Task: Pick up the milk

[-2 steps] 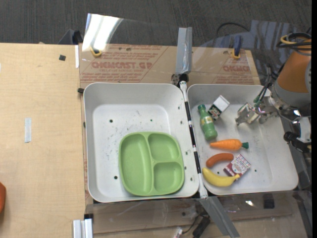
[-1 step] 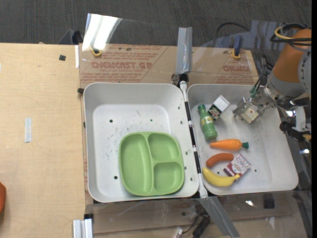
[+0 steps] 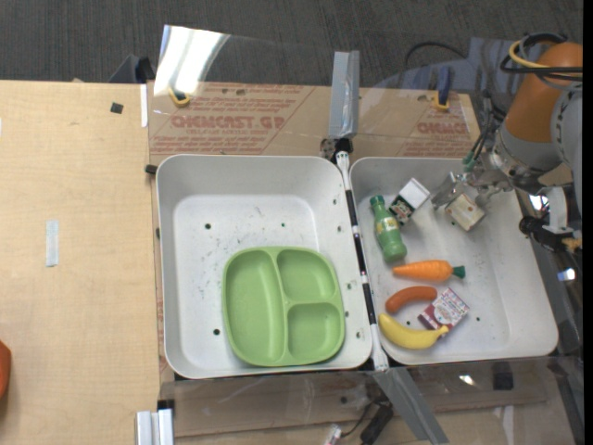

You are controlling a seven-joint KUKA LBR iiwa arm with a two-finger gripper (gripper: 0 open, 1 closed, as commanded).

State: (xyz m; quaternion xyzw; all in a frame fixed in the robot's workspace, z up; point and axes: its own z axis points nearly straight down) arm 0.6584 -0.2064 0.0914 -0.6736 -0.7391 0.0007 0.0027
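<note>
Reaching in from the right, the grey arm's claw (image 3: 460, 196) hangs low over the far part of the right white bin (image 3: 519, 290) — whether it is wide or narrow cannot be told. A small pale carton-like block (image 3: 465, 213) sits right beneath it; contact is unclear. Just left lies the small white milk carton (image 3: 409, 198), tilted, beside the green plastic bottle (image 3: 388, 229) — its print too small to read.

Red lettering on the brown cardboard sheet (image 3: 278, 119) behind the bins appears to read "CHEMCAST GP"; smaller print is too blurred.
</note>
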